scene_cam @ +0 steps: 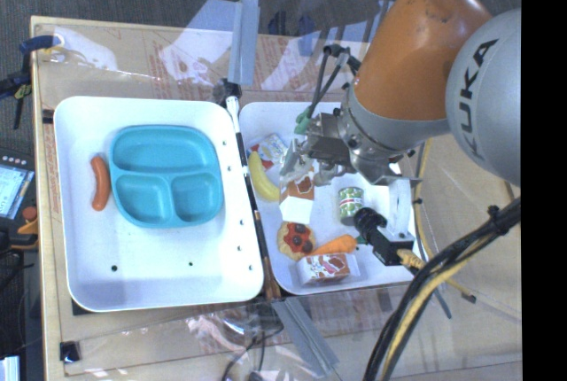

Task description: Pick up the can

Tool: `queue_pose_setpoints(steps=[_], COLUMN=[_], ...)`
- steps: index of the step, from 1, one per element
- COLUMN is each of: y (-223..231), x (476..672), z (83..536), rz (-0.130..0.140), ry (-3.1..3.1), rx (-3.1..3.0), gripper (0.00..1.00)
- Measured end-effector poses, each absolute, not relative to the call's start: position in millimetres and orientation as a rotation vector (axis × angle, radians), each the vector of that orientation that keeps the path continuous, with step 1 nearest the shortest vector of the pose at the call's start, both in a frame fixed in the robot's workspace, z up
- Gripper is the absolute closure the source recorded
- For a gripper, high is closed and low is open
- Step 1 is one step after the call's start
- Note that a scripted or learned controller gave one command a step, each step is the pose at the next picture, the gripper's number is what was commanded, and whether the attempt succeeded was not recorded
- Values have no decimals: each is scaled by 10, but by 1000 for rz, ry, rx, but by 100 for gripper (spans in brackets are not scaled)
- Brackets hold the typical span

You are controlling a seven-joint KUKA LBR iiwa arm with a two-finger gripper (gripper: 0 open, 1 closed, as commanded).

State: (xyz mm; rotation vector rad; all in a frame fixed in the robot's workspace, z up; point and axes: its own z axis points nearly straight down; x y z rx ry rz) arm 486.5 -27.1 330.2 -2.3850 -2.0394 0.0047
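The can (351, 203) is small, with a green and white label. It stands in the right bin (400, 275), near that bin's right side. My gripper (295, 165) hangs over the middle of the same bin, to the left of the can and a little farther back, apart from it. It is above a small red-brown item (304, 187). The grey wrist and the orange band hide the back right part of the bin.
Around the gripper lie a banana (262, 177), a white packet (269, 145), a pizza slice (295, 239), a carrot (336, 244) and a small carton (326, 268). The left bin (80, 264) holds a blue divided tray (166, 174) and a hot dog (101, 182).
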Motion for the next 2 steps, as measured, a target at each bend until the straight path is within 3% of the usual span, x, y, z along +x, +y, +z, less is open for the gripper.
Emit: queue_pose_setpoints(steps=[1, 2], y=[-579, -1518], x=[5430, 5492], z=[2344, 4034], rz=[10, 1], ry=[-2156, -2133], rx=[-2277, -2306], gripper=[100, 100])
